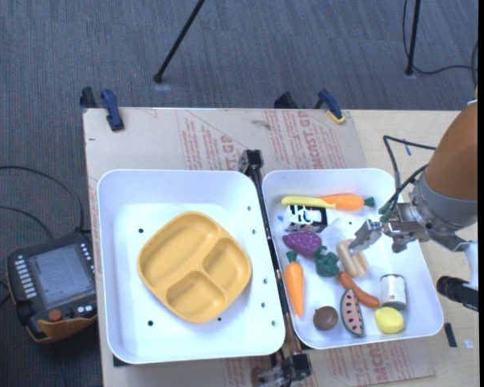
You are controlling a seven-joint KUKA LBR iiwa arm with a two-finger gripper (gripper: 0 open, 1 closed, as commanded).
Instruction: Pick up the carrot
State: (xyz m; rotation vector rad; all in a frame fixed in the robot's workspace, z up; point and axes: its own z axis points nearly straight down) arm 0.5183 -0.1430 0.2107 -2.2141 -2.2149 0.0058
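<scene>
The right-hand bin (431, 309) is crowded, and that is the main hazard. Two carrots lie in it: one carrot (294, 287) points down along the bin's left wall at lower centre of the frame, and a second carrot (344, 201) lies flat near the top wall, tip to tip with a banana (305, 203). The gripper (365, 240) hangs at centre right of the frame, over the middle of the bin, and sits nearer to a tan block (351, 259) and a broccoli piece (327, 262) than to either carrot. A descent from here would likely land on the block or nudge the broccoli, and a close could take the wrong item. The lower carrot is also pressed by neighbours: grapes (302, 241) just above its green top, the broccoli beside it, and the bin wall along its other flank, so there is little room for a finger on either side.

The fingers appear slightly parted with nothing between them, their tips just above the tan block; whether they touch it cannot be told from this slanted view. The yellow divided plate (194, 267) in the left bin (117, 216) is well apart from all this.
</scene>
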